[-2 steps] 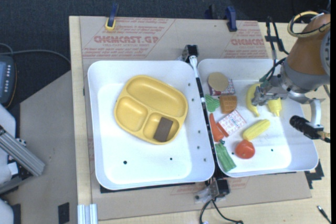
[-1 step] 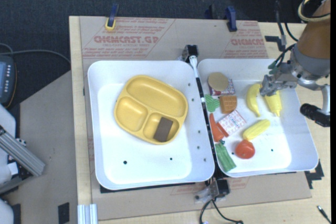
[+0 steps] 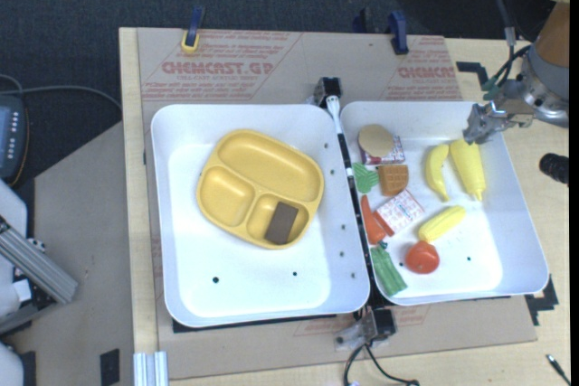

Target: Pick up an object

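Observation:
My gripper (image 3: 478,124) hangs over the far right part of the right bin (image 3: 520,221), just above the top end of a yellow corn cob (image 3: 469,167). A yellow banana (image 3: 437,169) lies just left of the cob. Further left are a tan bun (image 3: 377,140), a brown block (image 3: 393,179) and a red-and-white packet (image 3: 399,211). Nearer the front lie a small yellow piece (image 3: 441,222), a red tomato (image 3: 422,258), an orange carrot (image 3: 372,221) and a green piece (image 3: 387,272). Nothing shows in the gripper.
The left bin (image 3: 181,267) holds a yellow divided plate (image 3: 258,167) with a dark brown block (image 3: 283,222) in one compartment. A black divider (image 3: 346,185) runs between the bins. Blue and yellow clamps (image 3: 191,32) sit on the bench's far edge.

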`<state>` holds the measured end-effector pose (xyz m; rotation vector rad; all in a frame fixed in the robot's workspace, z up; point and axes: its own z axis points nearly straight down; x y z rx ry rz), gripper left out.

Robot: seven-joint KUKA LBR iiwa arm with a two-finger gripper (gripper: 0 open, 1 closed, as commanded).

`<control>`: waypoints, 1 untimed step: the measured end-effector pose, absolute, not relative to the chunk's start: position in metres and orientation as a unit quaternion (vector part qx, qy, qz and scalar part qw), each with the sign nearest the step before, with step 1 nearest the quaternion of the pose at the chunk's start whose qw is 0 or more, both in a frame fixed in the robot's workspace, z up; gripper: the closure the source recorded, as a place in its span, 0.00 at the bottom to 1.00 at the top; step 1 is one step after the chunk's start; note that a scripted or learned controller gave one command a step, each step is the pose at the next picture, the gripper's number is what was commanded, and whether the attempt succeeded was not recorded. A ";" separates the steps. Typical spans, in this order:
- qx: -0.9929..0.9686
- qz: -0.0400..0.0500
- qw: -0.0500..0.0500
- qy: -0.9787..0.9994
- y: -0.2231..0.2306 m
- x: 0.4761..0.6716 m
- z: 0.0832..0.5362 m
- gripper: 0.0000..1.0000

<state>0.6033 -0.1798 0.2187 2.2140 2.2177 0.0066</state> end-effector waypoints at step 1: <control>0.707 0.001 0.002 0.708 -0.180 0.604 0.226 1.00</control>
